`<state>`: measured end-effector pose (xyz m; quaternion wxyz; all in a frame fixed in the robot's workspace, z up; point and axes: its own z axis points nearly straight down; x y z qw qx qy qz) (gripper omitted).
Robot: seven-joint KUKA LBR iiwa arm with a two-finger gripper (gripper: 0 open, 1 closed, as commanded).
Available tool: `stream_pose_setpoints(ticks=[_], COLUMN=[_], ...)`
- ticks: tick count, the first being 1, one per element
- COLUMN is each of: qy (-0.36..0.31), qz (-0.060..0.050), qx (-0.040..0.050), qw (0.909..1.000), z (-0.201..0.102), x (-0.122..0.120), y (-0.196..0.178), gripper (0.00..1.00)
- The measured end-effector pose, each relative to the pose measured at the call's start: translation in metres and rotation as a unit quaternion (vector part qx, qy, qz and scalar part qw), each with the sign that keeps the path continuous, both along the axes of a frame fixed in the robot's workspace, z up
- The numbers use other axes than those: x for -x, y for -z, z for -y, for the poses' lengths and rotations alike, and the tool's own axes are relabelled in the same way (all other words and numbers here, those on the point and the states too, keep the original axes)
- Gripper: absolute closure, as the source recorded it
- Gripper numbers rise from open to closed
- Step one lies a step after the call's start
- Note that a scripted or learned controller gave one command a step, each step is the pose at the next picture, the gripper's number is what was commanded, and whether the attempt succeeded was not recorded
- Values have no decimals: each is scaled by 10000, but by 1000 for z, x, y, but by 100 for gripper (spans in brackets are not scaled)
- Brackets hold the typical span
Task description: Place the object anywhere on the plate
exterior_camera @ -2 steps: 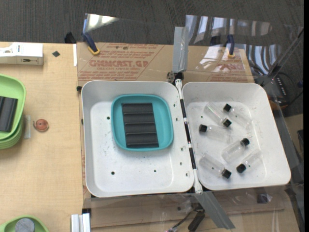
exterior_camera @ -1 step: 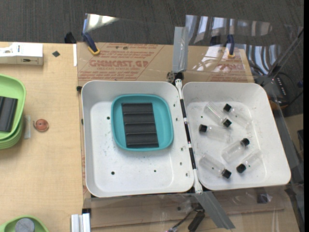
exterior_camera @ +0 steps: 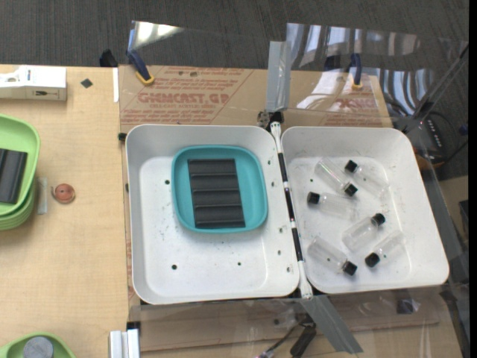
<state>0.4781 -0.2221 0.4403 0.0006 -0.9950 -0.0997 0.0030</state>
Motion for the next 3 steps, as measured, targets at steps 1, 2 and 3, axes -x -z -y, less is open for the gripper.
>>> stream_pose_setpoints(ticks=[1,2,3], qy=[-19,-22,-24], qz=[3,4,4], qx=[6,7,8], qw=[10000,10000,10000], z=[0,0,0], x=[-9,-17,-23], y=[0,0,0], gripper=[0,0,0])
